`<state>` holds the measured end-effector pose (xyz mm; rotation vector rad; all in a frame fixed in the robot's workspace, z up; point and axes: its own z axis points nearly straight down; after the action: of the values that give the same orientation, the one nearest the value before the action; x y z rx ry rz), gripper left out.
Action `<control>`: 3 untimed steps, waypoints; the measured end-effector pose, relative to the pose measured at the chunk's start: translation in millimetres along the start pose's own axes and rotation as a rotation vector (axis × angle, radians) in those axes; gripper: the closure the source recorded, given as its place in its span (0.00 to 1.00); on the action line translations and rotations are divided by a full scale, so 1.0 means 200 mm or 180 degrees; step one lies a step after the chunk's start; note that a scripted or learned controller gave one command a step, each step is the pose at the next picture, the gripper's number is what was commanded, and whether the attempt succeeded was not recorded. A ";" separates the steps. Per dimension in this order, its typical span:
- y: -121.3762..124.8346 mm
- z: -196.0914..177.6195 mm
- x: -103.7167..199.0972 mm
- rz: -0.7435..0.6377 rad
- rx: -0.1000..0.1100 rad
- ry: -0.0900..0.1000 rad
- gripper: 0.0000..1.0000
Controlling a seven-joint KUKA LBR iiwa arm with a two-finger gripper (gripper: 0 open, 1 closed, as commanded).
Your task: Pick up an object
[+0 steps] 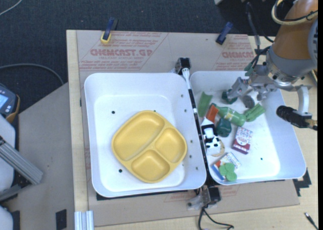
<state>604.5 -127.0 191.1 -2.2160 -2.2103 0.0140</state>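
Note:
My gripper [241,97] hangs over the back of the right bin [287,161], just above a cluster of small things. Its two grey fingers [233,92] stand apart, open, and nothing shows between them. Just below them lie a green bottle [233,117] and a light green piece [255,111]. To their left are a flat green piece [204,102] and a red-orange item [212,111]. A dark teal object [223,127], a red-and-white box [243,141], a black-and-white toy [209,134] and a round green item [230,173] lie nearer the front.
The left bin [101,98] holds a yellow divided plate [149,146]. Both bins rest on a cardboard sheet [151,52] clamped at its far edge. The right bin's right half is bare white floor.

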 end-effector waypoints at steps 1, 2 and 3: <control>0.02 -0.04 0.00 -0.0009 -0.0049 -0.0006 0.00; 0.05 0.23 0.04 -0.0012 -0.0024 0.0000 0.00; 0.07 0.47 0.03 0.0000 -0.0083 -0.0016 0.00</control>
<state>617.5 -120.5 97.9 -2.2315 -2.2260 -0.0094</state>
